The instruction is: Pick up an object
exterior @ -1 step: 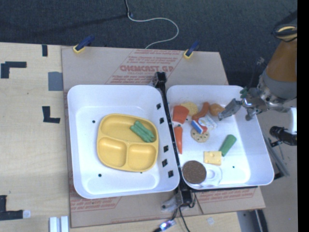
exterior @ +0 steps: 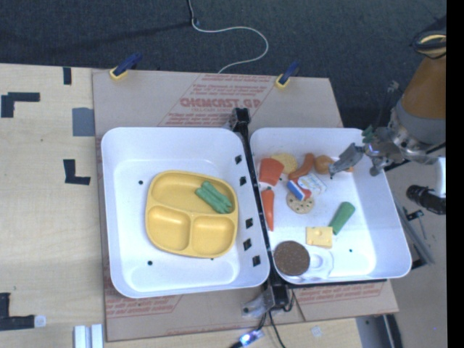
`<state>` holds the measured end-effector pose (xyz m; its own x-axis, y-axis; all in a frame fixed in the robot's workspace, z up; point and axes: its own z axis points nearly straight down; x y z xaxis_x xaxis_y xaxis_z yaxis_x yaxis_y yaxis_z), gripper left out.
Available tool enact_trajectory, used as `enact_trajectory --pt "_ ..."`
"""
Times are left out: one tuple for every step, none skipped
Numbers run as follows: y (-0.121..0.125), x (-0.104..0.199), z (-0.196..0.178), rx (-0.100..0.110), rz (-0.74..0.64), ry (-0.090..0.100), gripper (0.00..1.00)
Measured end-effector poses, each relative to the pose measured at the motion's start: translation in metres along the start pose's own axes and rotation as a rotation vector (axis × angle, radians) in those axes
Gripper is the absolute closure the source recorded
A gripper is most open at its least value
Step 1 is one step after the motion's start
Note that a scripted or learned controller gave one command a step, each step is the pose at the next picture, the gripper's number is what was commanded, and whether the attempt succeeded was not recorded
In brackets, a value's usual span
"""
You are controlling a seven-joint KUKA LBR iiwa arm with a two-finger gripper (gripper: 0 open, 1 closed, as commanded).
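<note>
Gripper sits over the right bin near its 2 o'clock corner; can't tell how far the jaws are apart, nothing visibly held. Toy food is loose in that bin: green piece at centre, cheese slice at 6, cracker and carrot toward 9. Left bin has a yellow divided plate with a green item at its 1 o'clock.

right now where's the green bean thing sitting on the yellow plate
The green bean lies in the upper right compartment of the yellow plate, inside the left bin.
</note>
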<state>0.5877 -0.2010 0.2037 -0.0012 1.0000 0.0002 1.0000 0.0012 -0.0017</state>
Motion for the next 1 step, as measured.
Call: enact_trajectory --pt "0.0013 0.0028 0.0431 0.002 -0.001 -0.001 0.00"
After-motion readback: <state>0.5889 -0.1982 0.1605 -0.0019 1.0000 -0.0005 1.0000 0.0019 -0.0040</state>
